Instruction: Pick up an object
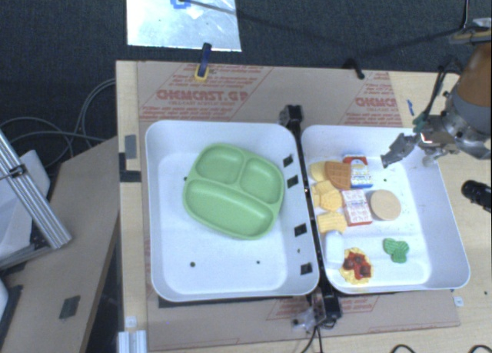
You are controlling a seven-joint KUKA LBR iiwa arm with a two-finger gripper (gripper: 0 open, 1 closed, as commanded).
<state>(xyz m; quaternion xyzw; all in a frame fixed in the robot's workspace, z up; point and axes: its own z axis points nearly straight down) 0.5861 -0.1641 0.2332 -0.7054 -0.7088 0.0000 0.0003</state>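
My gripper (pixel 413 151) hangs over the far right part of the right bin (pixel 446 224), open, with nothing between its fingers. It is up and to the right of the toy food. That pile holds a tan round disc (pixel 385 205), two red-and-white packets (pixel 357 190), a brown biscuit (pixel 337 174) and several yellow pieces (pixel 327 204). Nearer the front lie a green broccoli piece (pixel 397 249) and a red-and-yellow piece (pixel 357 264). The gripper touches none of them.
The left bin (pixel 165 190) holds a green divided plate (pixel 233 190). A black hinge strip (pixel 305 190) runs between the bins. Cardboard lies under both bins, and a shiny sheet (pixel 183 5) lies beyond the bench. A metal frame (pixel 31 198) stands at the left.
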